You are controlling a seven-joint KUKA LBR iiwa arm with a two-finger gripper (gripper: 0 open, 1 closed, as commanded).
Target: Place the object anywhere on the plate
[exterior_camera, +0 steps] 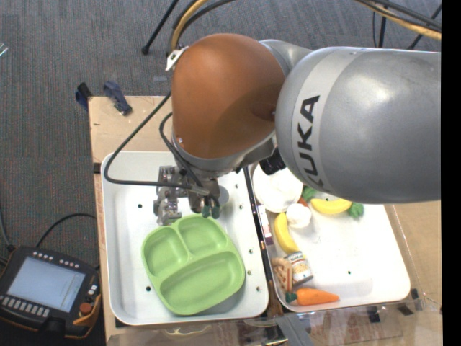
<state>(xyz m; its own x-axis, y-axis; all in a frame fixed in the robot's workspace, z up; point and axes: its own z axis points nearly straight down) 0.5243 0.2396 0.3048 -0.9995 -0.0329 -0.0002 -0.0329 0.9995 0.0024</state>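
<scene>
Plate (193,267): green, long axis diagonal, lower-right; gripper (189,206) above rim, jaw state unclear.

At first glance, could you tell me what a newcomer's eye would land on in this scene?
The big grey arm with its orange band dominates, reaching in from the right across the upper middle. Below it, the hand hangs just above the far edge of the bright green plate in the left bin. The right bin holds small colourful things, among them a banana and a carrot.
</scene>
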